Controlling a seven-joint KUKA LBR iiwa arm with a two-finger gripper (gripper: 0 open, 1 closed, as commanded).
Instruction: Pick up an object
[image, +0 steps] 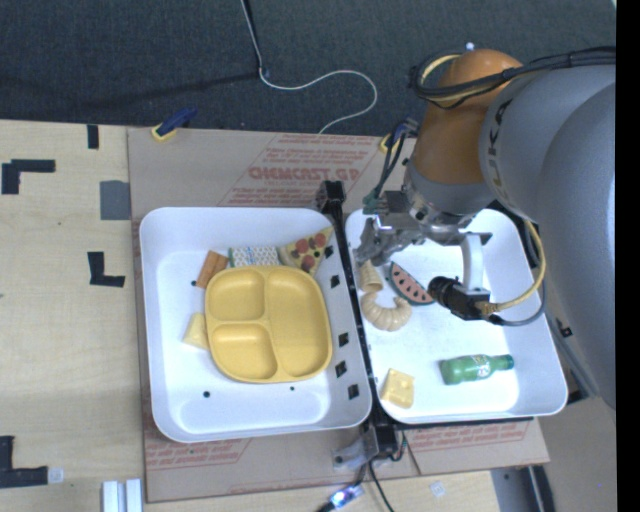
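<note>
My gripper (378, 252) hangs low over the back left part of the right bin (540, 395), close to the divider. Just below it lie a small pale piece (371, 277), a beige croissant-like pastry (387, 313) and a watermelon slice (407, 283). A green bottle (476, 368) lies on its side toward the front right of that bin. A yellow cheese wedge (398, 388) rests near the front left corner. The wrist hides whatever is between the fingers.
The left bin (165, 300) holds a yellow divided plate (268, 322), with an orange block (211, 268), a pizza slice (309, 250), a patterned piece (254, 257) and a yellow wedge (195, 330) around it. The arm's bulk covers the right bin's back right.
</note>
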